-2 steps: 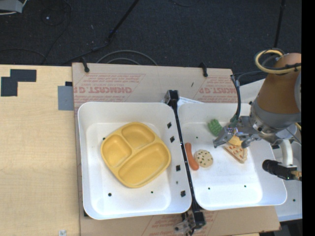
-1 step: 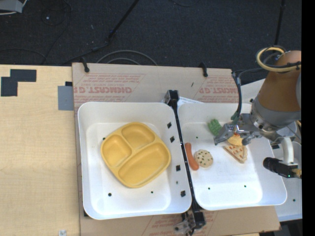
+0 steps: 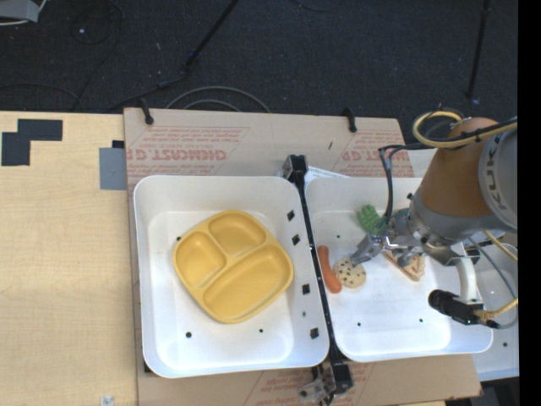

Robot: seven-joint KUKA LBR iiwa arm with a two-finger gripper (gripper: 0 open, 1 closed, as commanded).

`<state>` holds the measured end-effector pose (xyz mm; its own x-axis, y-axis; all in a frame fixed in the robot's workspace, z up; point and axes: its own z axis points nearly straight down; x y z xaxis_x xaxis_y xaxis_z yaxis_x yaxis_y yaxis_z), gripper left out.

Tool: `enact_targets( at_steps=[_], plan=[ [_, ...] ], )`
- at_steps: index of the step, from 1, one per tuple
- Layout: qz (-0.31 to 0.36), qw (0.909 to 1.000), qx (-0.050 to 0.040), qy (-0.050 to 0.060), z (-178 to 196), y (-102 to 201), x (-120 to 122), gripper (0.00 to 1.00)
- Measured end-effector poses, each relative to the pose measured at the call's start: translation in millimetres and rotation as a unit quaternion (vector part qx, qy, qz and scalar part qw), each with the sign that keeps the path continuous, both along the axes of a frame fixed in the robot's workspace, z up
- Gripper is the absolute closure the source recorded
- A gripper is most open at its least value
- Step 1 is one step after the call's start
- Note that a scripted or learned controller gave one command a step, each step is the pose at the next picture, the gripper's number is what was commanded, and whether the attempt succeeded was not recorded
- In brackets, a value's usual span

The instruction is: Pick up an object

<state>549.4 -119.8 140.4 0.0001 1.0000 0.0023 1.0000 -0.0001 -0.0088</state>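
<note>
My gripper hangs low in the right bin, reaching in from the right beneath the grey and orange arm. Its tip is just above and to the right of a round speckled cookie. An orange carrot-like stick lies left of the cookie, by the bin's left wall. A green leafy toy sits just behind the gripper. A tan wedge-shaped piece lies to the gripper's right, partly under the wrist. Nothing is visibly held.
The left bin holds a yellow divided plate. A black divider rail separates the bins. Cables and a black fitting hang from the arm over the right bin's right side.
</note>
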Motion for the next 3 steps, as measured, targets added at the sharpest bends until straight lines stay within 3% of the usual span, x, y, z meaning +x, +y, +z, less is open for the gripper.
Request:
enact_targets(
  at_steps=[1, 2, 3],
  plan=[
    [-0.001, 1.0, 0.0003, -0.003, -50.6, 0.9, 0.8, 0.0],
    [-0.001, 1.0, 0.0005, -0.006, -35.9, 0.7, 2.8, 1.0],
    [0.0, 1.0, -0.0016, -0.006, 21.0, -9.2, 7.6, 1.0]
  ],
)
